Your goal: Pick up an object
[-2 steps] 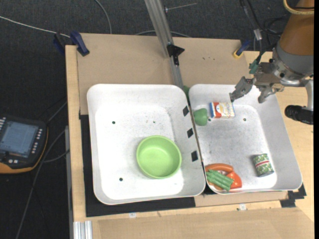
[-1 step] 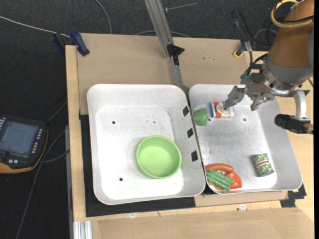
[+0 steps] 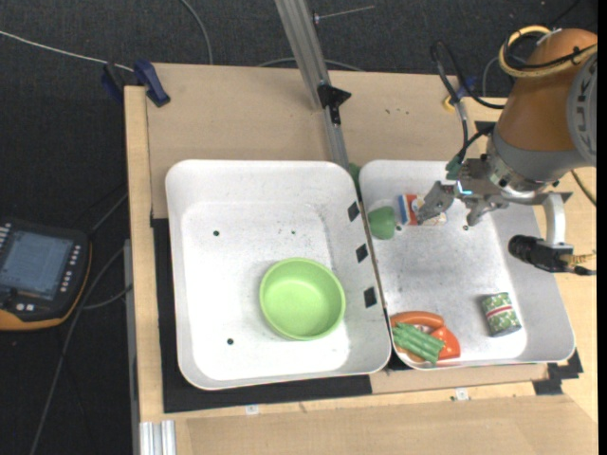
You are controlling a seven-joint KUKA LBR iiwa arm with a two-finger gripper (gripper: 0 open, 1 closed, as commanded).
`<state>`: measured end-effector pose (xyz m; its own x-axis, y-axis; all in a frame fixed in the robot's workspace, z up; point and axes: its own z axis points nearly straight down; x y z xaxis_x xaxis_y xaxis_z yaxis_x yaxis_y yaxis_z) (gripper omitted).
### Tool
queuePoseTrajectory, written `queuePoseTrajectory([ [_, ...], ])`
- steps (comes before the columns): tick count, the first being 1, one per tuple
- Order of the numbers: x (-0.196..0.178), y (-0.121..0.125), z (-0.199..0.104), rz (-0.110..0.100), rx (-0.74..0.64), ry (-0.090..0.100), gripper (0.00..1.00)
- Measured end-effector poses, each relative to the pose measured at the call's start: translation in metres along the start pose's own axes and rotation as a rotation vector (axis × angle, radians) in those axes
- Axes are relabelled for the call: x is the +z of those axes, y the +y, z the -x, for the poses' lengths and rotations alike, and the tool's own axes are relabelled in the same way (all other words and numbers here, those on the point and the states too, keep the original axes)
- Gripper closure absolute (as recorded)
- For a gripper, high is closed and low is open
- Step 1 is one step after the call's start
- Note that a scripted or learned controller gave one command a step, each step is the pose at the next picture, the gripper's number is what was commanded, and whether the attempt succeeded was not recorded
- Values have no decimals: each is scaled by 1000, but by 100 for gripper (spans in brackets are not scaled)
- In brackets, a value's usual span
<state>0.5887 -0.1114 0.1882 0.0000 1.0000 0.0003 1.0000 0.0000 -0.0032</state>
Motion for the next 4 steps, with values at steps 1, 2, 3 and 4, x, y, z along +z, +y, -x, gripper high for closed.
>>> queuePoseTrajectory([
  [1, 42, 0, -2, 0, -1, 0, 0],
  [2, 29, 1, -2, 5, -1, 0, 100],
  [3, -34, 3, -5, 9, -1, -1, 100],
  [4, -44, 3, -5, 5, 0, 0, 100],
])
